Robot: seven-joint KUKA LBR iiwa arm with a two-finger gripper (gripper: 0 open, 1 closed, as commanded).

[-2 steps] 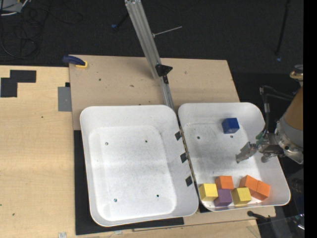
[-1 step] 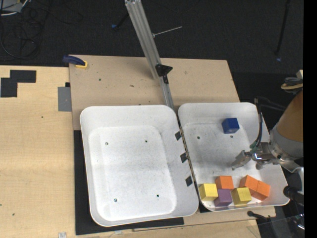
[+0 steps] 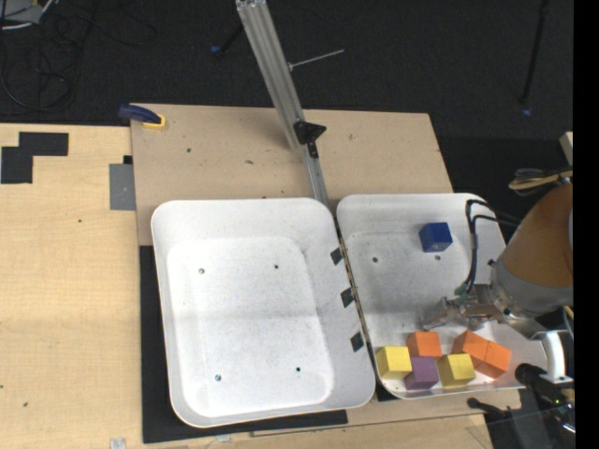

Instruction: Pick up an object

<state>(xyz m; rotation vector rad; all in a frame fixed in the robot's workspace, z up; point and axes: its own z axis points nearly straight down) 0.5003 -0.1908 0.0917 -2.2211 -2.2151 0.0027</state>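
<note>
Starting at nine o'clock, we see the left bin (image 3: 248, 344), a shallow white tray on the wooden bench (image 3: 56, 279), with a blue and yellow clamp (image 3: 142, 115) lying on the bench at about eleven o'clock from it. A slanted metal rail (image 3: 277, 73) runs down from twelve o'clock toward the seam where the two bins meet. Moving right, we come to the right bin (image 3: 388, 223), touching the left one along a row of small black clips. In it a blue block (image 3: 434, 237) sits alone toward the bin's one o'clock corner, well apart from the rest. The other blocks cluster at the bin's near edge, around five o'clock: a yellow block (image 3: 394, 359), an orange block (image 3: 425, 343) just beside it, a purple block (image 3: 424, 372) touching both from below, a second yellow block (image 3: 457, 369), and a larger orange block (image 3: 486, 353) at the far right of the group. The gripper (image 3: 447, 314) reaches in from three o'clock, low over the bin floor just above the small orange block and between the cluster and the blue block; we cannot tell how its pincer stands, and we see no block between its tips. Behind it, at three o'clock, the grey arm with its orange band (image 3: 546, 237) fills the edge.
</note>
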